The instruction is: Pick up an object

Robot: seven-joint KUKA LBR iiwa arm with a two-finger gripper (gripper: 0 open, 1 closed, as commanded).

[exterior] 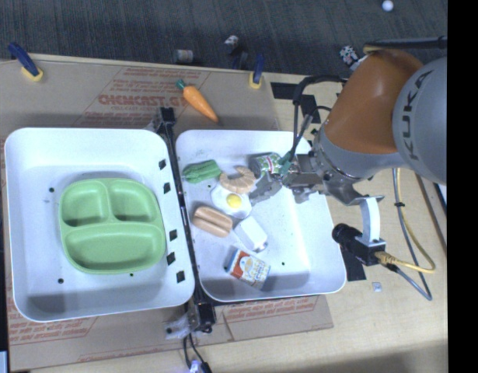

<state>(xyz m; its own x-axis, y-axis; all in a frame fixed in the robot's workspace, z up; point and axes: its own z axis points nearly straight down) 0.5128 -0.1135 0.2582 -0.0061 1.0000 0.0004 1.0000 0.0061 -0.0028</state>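
The right bin [320, 259] holds several toy foods: a green pickle [200, 169], a tan cookie [239, 179], a fried egg [232, 202], a hot dog [212, 221], a white block [251, 234] and a small carton [248, 267]. A green and white can [263, 162] lies near the bin's far side. My gripper [264, 186] hangs low over the bin's middle, just right of the cookie and egg and right below the can. Nothing is seen held in it.
In the left bin [21, 208] sits a green divided plate [110, 224]. Beyond the bins, a toy carrot [200, 102] lies on the cardboard. The arm's grey and orange body [371, 123] covers the right bin's far right corner. Cables trail on the right.
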